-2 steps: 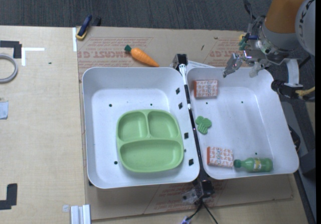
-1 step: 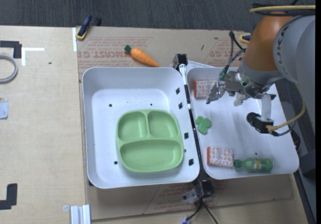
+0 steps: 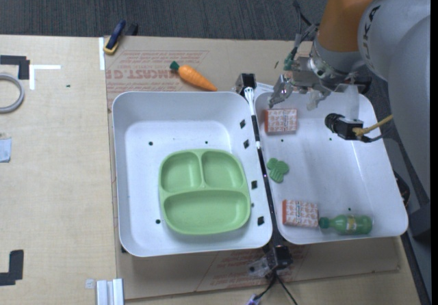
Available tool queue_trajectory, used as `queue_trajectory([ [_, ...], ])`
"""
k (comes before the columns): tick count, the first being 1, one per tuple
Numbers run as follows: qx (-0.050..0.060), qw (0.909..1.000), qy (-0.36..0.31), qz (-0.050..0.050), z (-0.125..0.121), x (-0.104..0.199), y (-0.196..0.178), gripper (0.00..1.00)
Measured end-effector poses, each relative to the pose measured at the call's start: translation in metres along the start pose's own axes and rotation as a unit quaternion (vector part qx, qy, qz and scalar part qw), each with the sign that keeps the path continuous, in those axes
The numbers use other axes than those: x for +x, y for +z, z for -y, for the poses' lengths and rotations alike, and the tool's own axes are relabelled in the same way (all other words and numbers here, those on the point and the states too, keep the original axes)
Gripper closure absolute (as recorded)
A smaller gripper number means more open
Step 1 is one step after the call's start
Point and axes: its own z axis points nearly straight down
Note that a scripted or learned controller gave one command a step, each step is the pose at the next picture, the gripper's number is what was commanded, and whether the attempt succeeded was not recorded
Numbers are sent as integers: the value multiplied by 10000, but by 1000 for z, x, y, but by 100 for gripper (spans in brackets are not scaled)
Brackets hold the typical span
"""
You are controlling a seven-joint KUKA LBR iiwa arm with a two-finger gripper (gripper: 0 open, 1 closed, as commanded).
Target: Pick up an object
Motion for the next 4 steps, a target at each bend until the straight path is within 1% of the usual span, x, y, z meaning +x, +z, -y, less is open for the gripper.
queue_trajectory([
  [1,12,9733,-2296,-4,22,36,0,0],
  [2,2,9396,-3421,-4,117,34,0,0],
  [3,-9,9456,-3254,2,2,38,0,0],
  [4,-10,9456,-3252,2,2,38,0,0],
])
